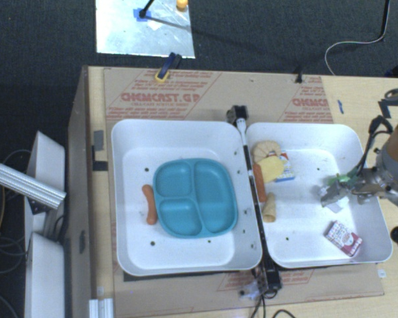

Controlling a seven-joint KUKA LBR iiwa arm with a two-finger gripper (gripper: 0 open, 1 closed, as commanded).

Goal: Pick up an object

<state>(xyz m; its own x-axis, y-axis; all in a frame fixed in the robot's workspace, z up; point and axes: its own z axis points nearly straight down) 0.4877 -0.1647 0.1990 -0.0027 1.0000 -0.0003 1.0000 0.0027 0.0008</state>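
Nearest the lens, at the front right corner of the right bin (358, 138), lies a small red and white packet (343, 238), flat on the bin floor and tilted. Just above it, over the right half of that same bin, the grey arm reaches in from the right and ends in the pincer (333, 194); its tip sits low over the white floor beside a small green piece, but how far its tips are parted, and whether anything is caught between them, I cannot tell from this angle. Against the left wall of the right bin sits a cluster of objects: a tan, rounded item (266, 150) at the back, a yellow piece with a white and blue card (276, 171) next to it, a brownish-orange stick (259, 181) along the divider, and a pale beige lump (269, 208) nearer the front. The left bin (129, 138) holds a blue divided plate (195, 197) near its middle, with an orange sausage-shaped object (149, 204) lying just beside the plate's left edge. Both bins rest on the brown tabletop (205, 95).
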